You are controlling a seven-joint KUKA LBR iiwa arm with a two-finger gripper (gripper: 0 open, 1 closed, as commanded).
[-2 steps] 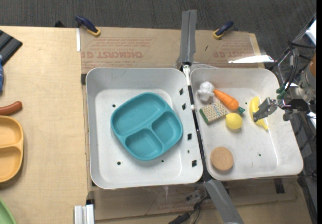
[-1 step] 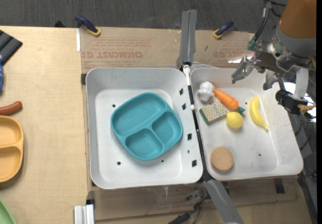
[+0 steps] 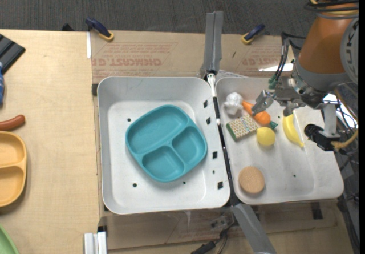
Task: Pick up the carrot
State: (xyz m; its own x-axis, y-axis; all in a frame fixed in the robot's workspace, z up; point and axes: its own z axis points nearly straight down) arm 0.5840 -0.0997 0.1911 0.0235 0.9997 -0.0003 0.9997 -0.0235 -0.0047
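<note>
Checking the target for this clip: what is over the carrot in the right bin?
The gripper sits over the carrot; only its orange middle shows. How far the carrot runs under the gripper is covered.

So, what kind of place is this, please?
Probably a robot test bench, not a kitchen: a grey arm with an orange band, two shallow white bins on clamped cardboard, and toy food like a yellow banana.

I see my grey arm [image 3: 328, 47], orange-banded above the wrist, reaching in from the right, its gripper [image 3: 267, 100] lowered, pointing left.
</note>
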